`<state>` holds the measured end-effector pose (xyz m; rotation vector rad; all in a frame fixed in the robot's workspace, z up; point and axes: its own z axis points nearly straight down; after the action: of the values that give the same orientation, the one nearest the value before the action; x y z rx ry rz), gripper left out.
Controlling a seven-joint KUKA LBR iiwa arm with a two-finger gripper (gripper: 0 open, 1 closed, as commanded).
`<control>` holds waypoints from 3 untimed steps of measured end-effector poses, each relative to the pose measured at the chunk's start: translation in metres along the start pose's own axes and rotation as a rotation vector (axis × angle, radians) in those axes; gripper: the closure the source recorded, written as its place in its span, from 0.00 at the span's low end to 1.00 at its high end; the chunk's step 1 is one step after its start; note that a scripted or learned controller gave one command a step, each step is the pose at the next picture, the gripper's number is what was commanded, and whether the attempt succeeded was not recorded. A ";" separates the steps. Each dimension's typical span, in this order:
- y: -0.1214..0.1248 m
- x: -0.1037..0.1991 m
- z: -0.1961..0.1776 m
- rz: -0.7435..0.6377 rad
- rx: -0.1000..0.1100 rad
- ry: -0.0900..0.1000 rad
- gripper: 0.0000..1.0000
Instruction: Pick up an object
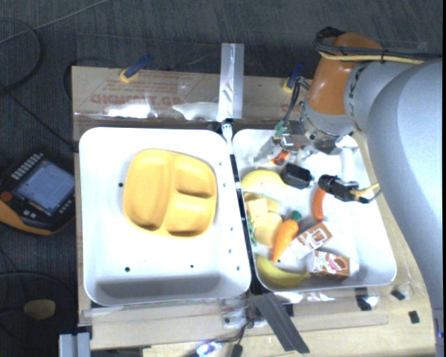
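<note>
Reaching in from the right, the grey arm [401, 117] is being held over the far end of the right bin [383, 270], its orange band [331, 88] lying just behind the wrist. The claw [286, 140] is being kept low at that bin's far left corner, close to the wall that meets the left bin [97, 274]. Whether the claw is open or closed cannot be told at this slant.

The objects for picking are being carried in both bins. In the right bin, a pale yellow rounded piece [260, 178] is being recorded near the claw, on its near side; contact between the two cannot be judged. A carrot [285, 236] is being recorded lying at a slant in the middle, its tip resting against a banana [279, 275] that is lying along the near wall. A red-orange sausage [318, 204] is lying just beside the carrot's green top. A small carton [314, 236] is being noted touching the carrot's right side, and a larger carton [332, 264] just beside it, nearer the front.

In the left bin, a large yellow moulded piece [169, 192] is being recorded at the centre, well apart from the claw.

Both bins are being borne by a brown surface [97, 95]. A handheld control unit [37, 192] is lying on the dark floor [30, 36] to the left.
</note>
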<state>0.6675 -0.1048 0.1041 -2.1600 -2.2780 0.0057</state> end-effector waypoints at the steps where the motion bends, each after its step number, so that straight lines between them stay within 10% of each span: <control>1: -0.064 0.006 0.015 -0.109 -0.017 -0.003 0.00; 2: -0.055 0.047 -0.112 0.164 0.002 -0.002 0.00; 3: -0.118 -0.014 -0.062 -0.004 0.003 0.001 0.00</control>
<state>0.5503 -0.1247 0.1666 -2.1536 -2.2812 0.0080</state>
